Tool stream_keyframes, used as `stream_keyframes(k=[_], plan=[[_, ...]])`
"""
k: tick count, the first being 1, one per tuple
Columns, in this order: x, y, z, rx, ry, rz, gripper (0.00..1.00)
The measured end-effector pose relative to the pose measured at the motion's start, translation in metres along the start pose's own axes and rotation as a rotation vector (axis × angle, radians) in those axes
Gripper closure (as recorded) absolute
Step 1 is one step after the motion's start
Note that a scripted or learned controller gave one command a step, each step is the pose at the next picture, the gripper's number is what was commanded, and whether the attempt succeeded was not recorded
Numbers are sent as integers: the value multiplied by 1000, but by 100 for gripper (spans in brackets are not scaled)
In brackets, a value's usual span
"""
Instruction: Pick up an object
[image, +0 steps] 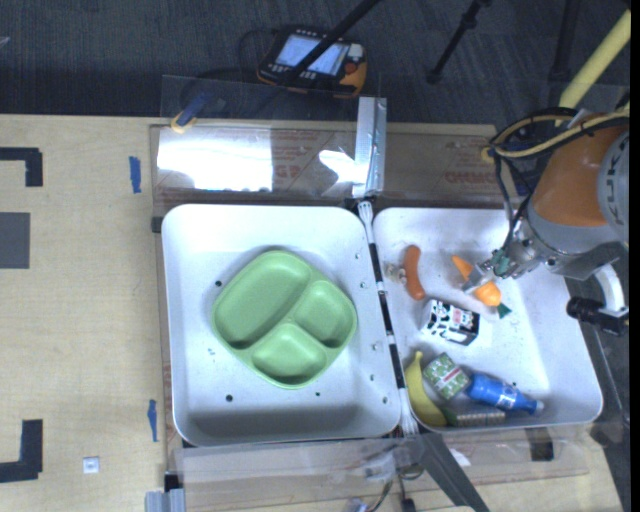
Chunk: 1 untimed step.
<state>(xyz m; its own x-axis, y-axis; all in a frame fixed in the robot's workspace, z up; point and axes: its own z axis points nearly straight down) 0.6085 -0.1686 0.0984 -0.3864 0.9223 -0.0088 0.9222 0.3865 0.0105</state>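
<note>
My gripper (497, 264) hangs low over the upper middle of the right bin (570, 350), at the end of the grey arm with its orange band (570, 190). A small orange object (487, 294) lies just below the gripper tip; whether they touch I cannot tell. A smaller orange piece (460, 266) sits to the gripper's left. An orange sausage (412, 272) lies near the bin's left wall. A black-and-white box (452, 321) rests in the middle.
A banana (419, 392), a green-labelled can (445, 378) and a blue bottle (502, 393) crowd the right bin's front edge. A small teal bit (503, 311) lies beside the orange object. The left bin (190, 260) holds a green divided plate (285, 316).
</note>
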Motion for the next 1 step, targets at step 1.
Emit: stream_keyframes(k=[1], plan=[[13, 3, -97, 7, 7, -59, 100]])
